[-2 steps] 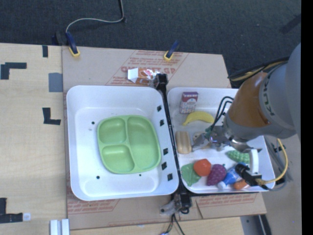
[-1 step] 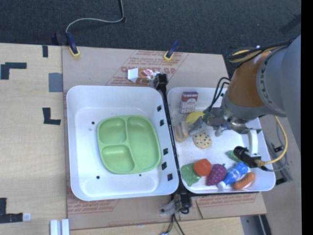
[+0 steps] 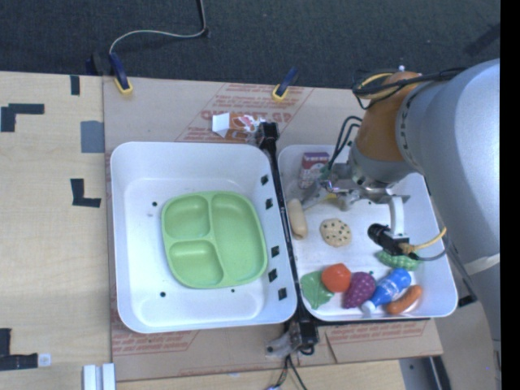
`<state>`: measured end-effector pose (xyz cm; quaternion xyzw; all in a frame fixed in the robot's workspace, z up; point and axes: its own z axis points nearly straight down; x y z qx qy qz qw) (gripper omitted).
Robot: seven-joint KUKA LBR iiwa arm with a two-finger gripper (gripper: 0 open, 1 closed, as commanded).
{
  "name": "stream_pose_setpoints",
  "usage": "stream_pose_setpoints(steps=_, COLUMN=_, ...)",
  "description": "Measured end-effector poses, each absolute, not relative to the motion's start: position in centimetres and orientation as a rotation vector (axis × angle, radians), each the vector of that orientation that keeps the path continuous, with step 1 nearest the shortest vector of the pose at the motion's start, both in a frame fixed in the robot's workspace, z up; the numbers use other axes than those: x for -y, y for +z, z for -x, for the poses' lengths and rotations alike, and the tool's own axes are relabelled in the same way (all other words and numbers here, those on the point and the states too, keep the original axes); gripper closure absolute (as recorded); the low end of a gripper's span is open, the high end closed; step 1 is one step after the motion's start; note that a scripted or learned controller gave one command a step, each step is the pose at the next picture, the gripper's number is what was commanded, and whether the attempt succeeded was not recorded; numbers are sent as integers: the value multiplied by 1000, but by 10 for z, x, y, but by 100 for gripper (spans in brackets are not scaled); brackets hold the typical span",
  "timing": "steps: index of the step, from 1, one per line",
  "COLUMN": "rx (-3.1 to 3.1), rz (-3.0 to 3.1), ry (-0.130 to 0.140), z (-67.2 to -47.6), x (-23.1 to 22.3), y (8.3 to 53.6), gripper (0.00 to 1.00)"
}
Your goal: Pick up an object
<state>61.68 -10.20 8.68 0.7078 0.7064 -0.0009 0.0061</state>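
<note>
Bread roll [image 3: 297,218], a pale beige oblong toy, lies in the right bin [image 3: 439,299] close against its left wall, with its long axis running nearly straight up and down the picture: one end points toward the far rim, the other toward the near rim. Just to its right sits a round speckled cookie [image 3: 335,231], apart from it by a small gap. The gripper [image 3: 323,187] hangs over the far-left part of the same bin, near the roll's upper end and beside a small maroon box [image 3: 314,165] (whether the gripper is spread or closed cannot be told from this angle, and nothing can be seen held in it). The arm [image 3: 455,161] reaches in from the right, its wide grey body crossing above the bin's right side, its orange band [image 3: 382,132] bent down toward the wrist. Along the near wall lie a green leaf [image 3: 315,289], a red tomato [image 3: 336,277], purple grapes [image 3: 359,289], a blue bottle [image 3: 390,286] and an orange sausage [image 3: 405,299], packed side by side. A green pod [image 3: 398,258] lies above them. The left bin [image 3: 130,177] holds a green divided plate [image 3: 214,238]. Both bins rest on the worktop [image 3: 49,242].
</note>
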Motion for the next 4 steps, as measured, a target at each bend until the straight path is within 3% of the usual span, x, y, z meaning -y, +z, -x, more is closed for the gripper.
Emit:
stream_pose_setpoints(steps=1, rx=-2230, rz=-2236, ry=-21, z=-665, x=96, y=84, gripper=0)
stream_pose_setpoints(steps=2, rx=-2231, rz=-2235, ry=-21, z=-665, x=96, y=84, gripper=0)
stream_pose_setpoints(steps=3, rx=-2251, rz=-2250, ry=-52, z=-659, x=96, y=89, gripper=100)
stream_pose_setpoints(steps=4, rx=-2223, rz=-2217, ry=6, z=-593, x=40, y=187, gripper=100)
